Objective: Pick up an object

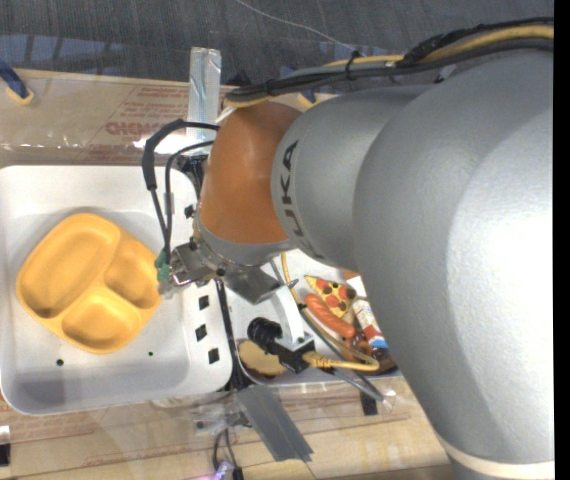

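A yellow three-compartment plate (85,280) lies in the left bin (25,388), towards its left and middle. My gripper (172,271) sits at the plate's right rim, close to the wall between the two bins, mostly hidden under the orange wrist band (250,183). In the right bin, under the arm, I see a toy pizza slice (329,300), a small bottle (366,326) beside it and part of a brown object (253,364). I see nothing held.
The grey arm (435,228) covers most of the right bin. The dividing wall (205,333) runs between the bins. Taped plastic sheeting (95,113) lies behind the left bin, and the bench's wooden edge (365,448) shows at the front.
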Robot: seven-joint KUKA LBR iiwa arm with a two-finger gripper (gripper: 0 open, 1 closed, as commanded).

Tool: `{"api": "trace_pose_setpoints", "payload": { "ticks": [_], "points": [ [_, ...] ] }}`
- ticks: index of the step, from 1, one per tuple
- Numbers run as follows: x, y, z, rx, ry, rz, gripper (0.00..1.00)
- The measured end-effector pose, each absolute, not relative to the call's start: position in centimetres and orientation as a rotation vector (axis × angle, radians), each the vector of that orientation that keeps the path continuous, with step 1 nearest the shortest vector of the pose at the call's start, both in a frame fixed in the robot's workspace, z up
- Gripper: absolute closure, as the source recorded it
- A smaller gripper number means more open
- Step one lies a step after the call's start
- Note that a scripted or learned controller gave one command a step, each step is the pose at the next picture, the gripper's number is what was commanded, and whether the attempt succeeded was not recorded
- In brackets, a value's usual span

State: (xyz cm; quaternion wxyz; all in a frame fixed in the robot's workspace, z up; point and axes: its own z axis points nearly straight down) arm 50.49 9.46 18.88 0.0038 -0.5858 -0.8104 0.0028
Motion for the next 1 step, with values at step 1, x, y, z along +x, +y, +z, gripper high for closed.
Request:
{"api": "trace_pose_setpoints", "payload": {
  "ticks": [1],
  "points": [
    [55.63,3.61,30.54,-1.580,-2.723,-0.005,1.00]
  ]
}}
